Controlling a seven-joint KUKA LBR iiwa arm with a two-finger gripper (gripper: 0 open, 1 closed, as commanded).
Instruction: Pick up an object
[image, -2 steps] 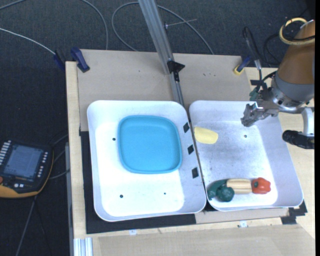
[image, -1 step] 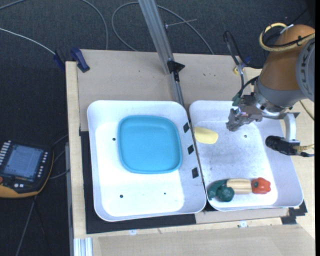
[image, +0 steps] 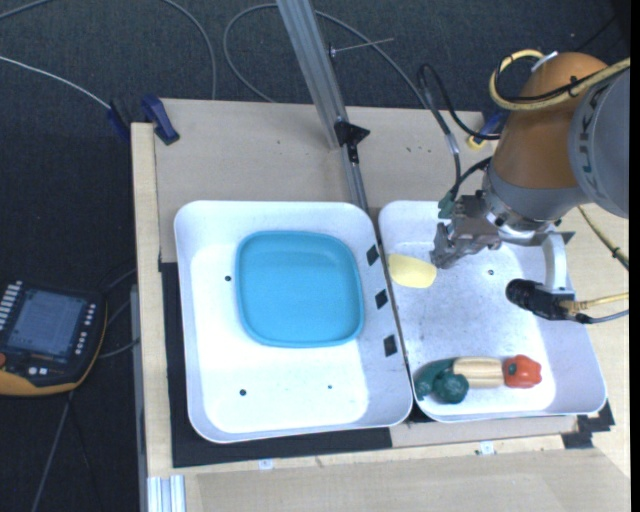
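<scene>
A pale yellow lemon-shaped object (image: 411, 271) lies in the right bin (image: 560, 330) near its left wall. My gripper (image: 447, 252) hangs just right of it and slightly above, close to its upper right end. Along the bin's front wall lie a dark green object (image: 441, 384), a tan stick-like object (image: 480, 372) and a red tomato-like object (image: 521, 371), side by side. Nothing shows between the gripper's fingers.
The left bin (image: 200, 300) holds a square blue plate (image: 299, 288). A metal pole (image: 322, 80) slants down to the gap between the bins. Black clips (image: 381, 298) sit on the divider. A handheld controller (image: 45, 330) lies off the bench at left.
</scene>
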